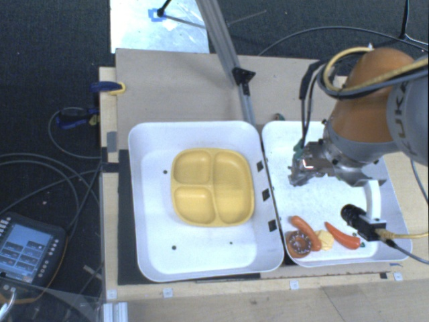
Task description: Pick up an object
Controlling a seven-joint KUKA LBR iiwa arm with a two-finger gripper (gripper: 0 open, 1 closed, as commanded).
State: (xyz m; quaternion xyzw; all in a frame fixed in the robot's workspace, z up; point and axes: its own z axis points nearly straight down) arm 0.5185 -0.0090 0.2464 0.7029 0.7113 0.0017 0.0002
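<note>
The likeliest failure from here is a descent onto bare bin floor. The gripper (299, 172) sits over the middle-left part of the right-hand shallow white bin (281, 136), while the small toy foods all lie well apart from it, crowded against that bin's near wall. A straight drop would probably close on nothing. If the arm does shift toward the cluster, the crowding becomes the hazard: the red-orange sausage-shaped piece (303, 227), the round brown doughnut-like piece (297, 243), the small pale yellow lump (325, 239) and the orange-red carrot-shaped piece (342, 235) lie just beside or touching one another, so one may be nudged away or wedged against the wall. A black cable fitting (360, 223) with a yellow lead hangs near them and could snag.

The grey arm with its orange band (372, 96) reaches in from the right, bent over the right bin, wrist turned down and leftward. Whether the gripper is wide or narrow cannot be told; nothing shows held.

The left white bin (144, 200) holds a yellow divided plastic plate (213, 186) on the brown tabletop (174, 86).
</note>
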